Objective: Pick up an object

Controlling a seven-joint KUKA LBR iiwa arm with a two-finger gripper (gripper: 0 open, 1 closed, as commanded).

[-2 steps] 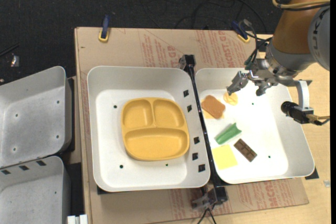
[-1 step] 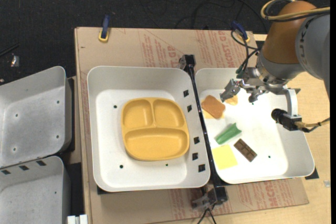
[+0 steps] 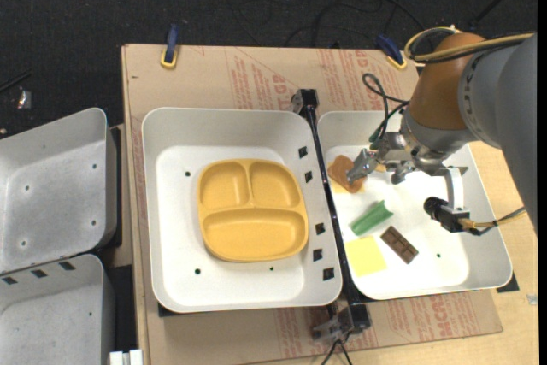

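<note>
In the right bin (image 3: 479, 269) lie an orange-brown block (image 3: 340, 173), a green block (image 3: 372, 218), a yellow square (image 3: 365, 256) and a dark brown bar (image 3: 399, 244). My gripper (image 3: 379, 172) hangs low over the bin's back left part and looks open, its fingers spread with nothing between them. Its left finger (image 3: 358, 169) is right beside the orange-brown block, at that block's right edge. The green block lies just in front of the gripper.
The left bin (image 3: 162, 269) holds a yellow divided plate (image 3: 252, 209). A black divider (image 3: 323, 184) runs between the bins. A black cable plug (image 3: 440, 209) hangs off the wrist over the right bin. Grey metal lids (image 3: 51, 184) sit to the bench's left.
</note>
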